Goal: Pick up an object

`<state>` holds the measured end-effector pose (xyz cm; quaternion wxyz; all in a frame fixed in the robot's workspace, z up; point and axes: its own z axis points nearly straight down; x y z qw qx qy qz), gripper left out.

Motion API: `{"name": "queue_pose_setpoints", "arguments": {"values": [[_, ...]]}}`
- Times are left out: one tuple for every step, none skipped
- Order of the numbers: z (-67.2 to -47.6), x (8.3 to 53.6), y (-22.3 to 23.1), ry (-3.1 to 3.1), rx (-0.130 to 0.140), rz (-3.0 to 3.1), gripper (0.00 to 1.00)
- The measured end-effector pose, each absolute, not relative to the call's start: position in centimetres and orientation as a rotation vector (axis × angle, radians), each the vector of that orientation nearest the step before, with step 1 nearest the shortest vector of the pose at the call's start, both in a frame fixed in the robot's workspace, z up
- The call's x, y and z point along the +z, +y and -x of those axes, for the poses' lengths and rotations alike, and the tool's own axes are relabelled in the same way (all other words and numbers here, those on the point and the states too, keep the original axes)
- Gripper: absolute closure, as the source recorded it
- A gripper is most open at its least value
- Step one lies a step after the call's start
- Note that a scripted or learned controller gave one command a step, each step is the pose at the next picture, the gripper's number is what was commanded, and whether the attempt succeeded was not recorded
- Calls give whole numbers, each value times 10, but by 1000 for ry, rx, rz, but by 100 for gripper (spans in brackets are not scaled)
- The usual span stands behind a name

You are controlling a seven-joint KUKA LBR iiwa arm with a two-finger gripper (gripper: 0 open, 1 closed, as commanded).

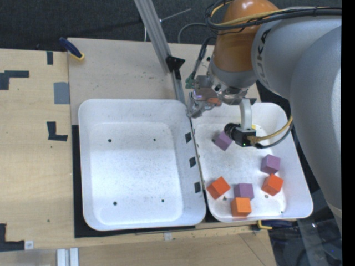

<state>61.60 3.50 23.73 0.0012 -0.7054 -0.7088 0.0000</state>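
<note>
Orange blocks (241,206) and purple blocks (243,190) are lying scattered toward the front of the right-hand bin (297,206). Farther back, a lone purple block (222,142) is sitting on the bin floor, near the gripper (197,108) but apart from it, a little forward and to its right. The gripper is hanging over that bin's back left corner, beside the left-hand bin (89,148); whether it is spread or closed cannot be told.

Desk (33,176): pale wood, filling the left and the middle.
Floor (55,10): dark grey, along the top behind the desk.
Tape marks (52,131): black pieces on the desk's left part, near a grey patch (61,92).
Metal bar (152,26): silver, slanting down from the top edge.
Light: even and soft.
</note>
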Motion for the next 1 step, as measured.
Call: {"name": "queue_pose_setpoints", "arguments": {"values": [[-598,225,82,-2225,3,2212,100]]}}
